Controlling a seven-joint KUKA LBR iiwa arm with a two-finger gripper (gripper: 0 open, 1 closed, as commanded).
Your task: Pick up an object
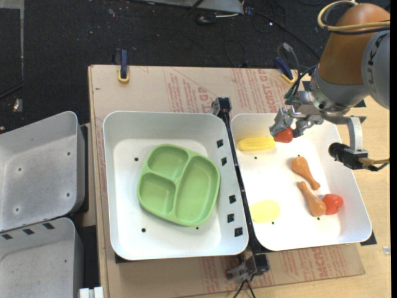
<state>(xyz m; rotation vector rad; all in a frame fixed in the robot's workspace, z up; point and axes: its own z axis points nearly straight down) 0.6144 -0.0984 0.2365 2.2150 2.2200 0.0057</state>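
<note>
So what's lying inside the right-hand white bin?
In the right bin: a yellow banana-like piece, a flat yellow disc, two orange drumstick shapes, and a red ball. Another red piece sits at the gripper, partly covered.

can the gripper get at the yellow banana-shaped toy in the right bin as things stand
Probably yes. The gripper hangs just right of the yellow banana-shaped toy, with a small red object at its tips. Nothing lies on the toy, though the bin wall stands close on its left.
</note>
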